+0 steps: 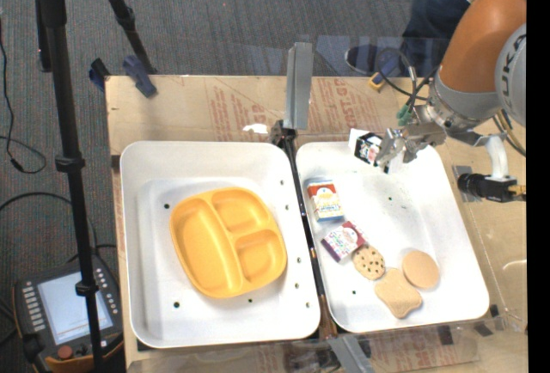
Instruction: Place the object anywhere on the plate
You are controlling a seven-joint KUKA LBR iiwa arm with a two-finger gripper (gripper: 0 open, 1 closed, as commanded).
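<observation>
The yellow plate [228,241] lies in the left bin [137,191], well apart from the load. At the right bin's [447,217] far edge, the gripper [388,149] pinches a small carton [367,147], so the coming carry runs leftward and toward the near side.

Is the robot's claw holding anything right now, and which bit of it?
Yes: the gripper pinches a small white carton with dark print by its right edge, above the right white bin.

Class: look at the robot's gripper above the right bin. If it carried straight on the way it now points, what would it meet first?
The gripper points down and to the camera view's left. Most likely it meets the small black-and-white packet at its tips first, then the right bin floor; depth is unclear.
</observation>
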